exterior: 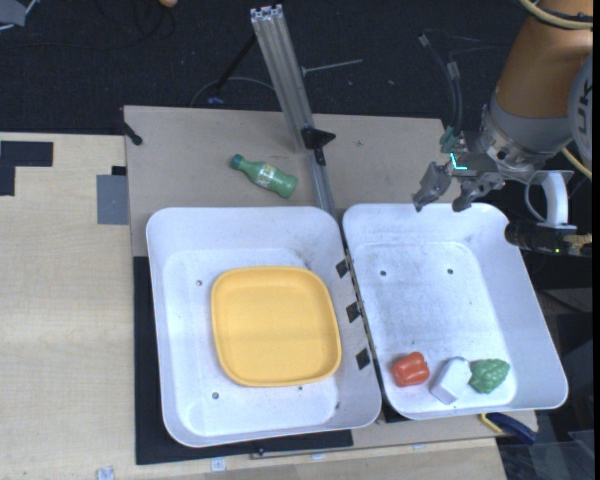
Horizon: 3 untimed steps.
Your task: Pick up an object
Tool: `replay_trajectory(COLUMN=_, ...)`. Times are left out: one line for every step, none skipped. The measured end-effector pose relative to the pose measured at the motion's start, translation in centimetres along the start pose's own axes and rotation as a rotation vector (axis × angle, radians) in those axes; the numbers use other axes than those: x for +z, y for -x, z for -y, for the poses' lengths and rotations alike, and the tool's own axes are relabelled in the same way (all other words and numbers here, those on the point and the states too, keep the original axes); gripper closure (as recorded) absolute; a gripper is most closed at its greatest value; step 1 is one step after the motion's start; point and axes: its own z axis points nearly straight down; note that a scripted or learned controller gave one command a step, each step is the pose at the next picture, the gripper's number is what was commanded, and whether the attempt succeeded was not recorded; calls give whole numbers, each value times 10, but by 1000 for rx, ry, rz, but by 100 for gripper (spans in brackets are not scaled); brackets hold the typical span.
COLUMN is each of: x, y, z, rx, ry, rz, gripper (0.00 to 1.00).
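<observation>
gripper (447, 190) at right bin's (525, 268) far rim, fingers apart, holding nothing | red pepper (411, 369) near front wall: likely light, smooth, rounded | grip across its middle

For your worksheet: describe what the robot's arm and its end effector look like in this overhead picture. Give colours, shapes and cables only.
The arm is bulky and rounded, with a broad orange band above a grey wrist. Thin dark cables loop beside it. The end effector is small, dark grey and angular, with a tiny cyan light near its base.
</observation>
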Motion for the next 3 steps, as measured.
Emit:
replay_trajectory(x=0, y=0, z=0, rx=0, ry=0, rz=0, gripper=0)
replay_trajectory(x=51, y=8, z=-4, rx=1, ry=-5, rz=0, gripper=0)
replay_trajectory(x=114, y=10, z=1, rx=0, ry=-6, rz=-1, gripper=0)
